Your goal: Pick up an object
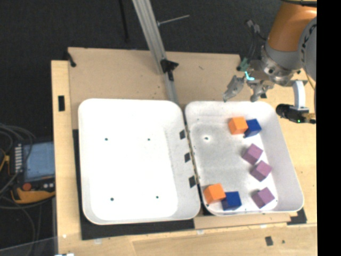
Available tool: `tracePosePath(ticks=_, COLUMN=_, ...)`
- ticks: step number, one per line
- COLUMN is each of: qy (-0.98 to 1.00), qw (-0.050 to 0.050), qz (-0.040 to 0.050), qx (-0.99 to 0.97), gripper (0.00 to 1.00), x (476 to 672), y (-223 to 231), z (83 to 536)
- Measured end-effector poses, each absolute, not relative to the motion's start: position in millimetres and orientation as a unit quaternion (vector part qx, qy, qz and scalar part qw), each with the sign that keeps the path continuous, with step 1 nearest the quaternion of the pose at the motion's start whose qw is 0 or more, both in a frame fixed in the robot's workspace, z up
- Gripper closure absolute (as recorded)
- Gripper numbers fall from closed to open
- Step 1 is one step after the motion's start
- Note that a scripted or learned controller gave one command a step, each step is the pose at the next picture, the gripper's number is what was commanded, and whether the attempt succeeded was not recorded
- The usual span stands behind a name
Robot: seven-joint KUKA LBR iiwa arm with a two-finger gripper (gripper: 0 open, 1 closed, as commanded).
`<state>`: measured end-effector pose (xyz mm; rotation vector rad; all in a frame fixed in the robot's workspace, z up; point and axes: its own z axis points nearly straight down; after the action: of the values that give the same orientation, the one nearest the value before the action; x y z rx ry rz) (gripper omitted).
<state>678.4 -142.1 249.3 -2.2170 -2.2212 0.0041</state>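
The right bin [213, 159] holds several small blocks. An orange block [237, 125] touches a blue block [252, 127] near the far side. Two purple blocks [252, 153] [261, 170] lie along the right wall, and a third purple block [262, 197] sits near the front. Another orange block [214, 193] and blue block [231, 200] sit together at the front. My gripper [245, 91] hangs open above the far rim of the right bin, with nothing between its fingers, up and slightly right of the far orange block.
The left bin [133, 159] lies beside the right one. A slanted metal pole [152, 33] rises behind the bins. A control pendant [34, 167] and cables sit off the bench at the left.
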Motion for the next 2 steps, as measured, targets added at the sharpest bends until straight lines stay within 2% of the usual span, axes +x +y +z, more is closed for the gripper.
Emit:
tracePosePath(ticks=1, qy=-0.709, qw=-0.001, qz=0.0011, qx=-0.706, gripper=0.0, x=679.1, y=-142.9, z=252.6)
tracePosePath(ticks=2, qy=-0.709, qw=0.0, qz=0.0016, qx=-0.705, gripper=0.0, x=678.2, y=-139.8, z=210.2)
